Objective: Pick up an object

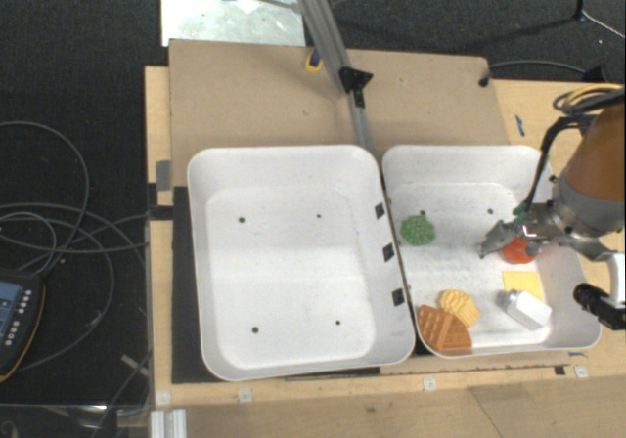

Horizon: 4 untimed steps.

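Note:
In the right bin (460, 167), my gripper (503, 240) hangs low over the floor near the right wall, right beside a small red round object (518, 252). I cannot see whether it touches that object. A green bumpy object (418, 229) lies to the left of the gripper, near the divider. Toward the front lie a yellow flat slice (523, 282), a grey-white block (525, 309), a small tan crinkled piece (458, 305) and an orange-brown waffle-like piece (445, 330).
The left bin (284, 260) stands alongside, across the divider. A slanted grey pole (323, 16) crosses the back of the bench. Cables lie on the floor at the left and trail behind the arm at the right.

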{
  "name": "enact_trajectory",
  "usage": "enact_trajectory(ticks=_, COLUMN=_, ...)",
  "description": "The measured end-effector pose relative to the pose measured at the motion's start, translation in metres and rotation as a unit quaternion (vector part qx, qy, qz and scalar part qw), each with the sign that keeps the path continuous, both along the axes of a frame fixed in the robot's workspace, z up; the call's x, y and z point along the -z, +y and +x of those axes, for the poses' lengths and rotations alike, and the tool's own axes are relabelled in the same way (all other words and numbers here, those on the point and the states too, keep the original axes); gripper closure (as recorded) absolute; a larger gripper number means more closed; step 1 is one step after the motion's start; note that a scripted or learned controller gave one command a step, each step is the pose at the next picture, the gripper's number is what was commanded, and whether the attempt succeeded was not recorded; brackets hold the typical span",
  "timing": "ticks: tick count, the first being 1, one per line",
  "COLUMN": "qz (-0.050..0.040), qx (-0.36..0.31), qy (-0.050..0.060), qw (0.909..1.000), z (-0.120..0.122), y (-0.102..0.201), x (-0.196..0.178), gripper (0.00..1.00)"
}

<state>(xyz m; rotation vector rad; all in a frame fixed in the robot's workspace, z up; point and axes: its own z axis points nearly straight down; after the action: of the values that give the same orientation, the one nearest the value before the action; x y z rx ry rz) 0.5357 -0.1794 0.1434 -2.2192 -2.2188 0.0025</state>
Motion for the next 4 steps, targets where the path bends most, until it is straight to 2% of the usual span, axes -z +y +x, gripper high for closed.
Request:
enact_trajectory(ticks=1, qz=0.0002, qx=-0.001, qy=0.0, qw=1.0, z=-0.001, y=0.001, x=0.052, gripper=0.0)
enact_trajectory(ticks=2, qz=-0.0008, qx=0.0, qy=-0.003, qw=1.0, z=0.001, y=0.0, x=0.038, gripper=1.0)
enact_trajectory(ticks=4, qz=-0.0024, qx=-0.002, qy=-0.006, qw=1.0, z=0.001, y=-0.013, x=-0.088, gripper=1.0)
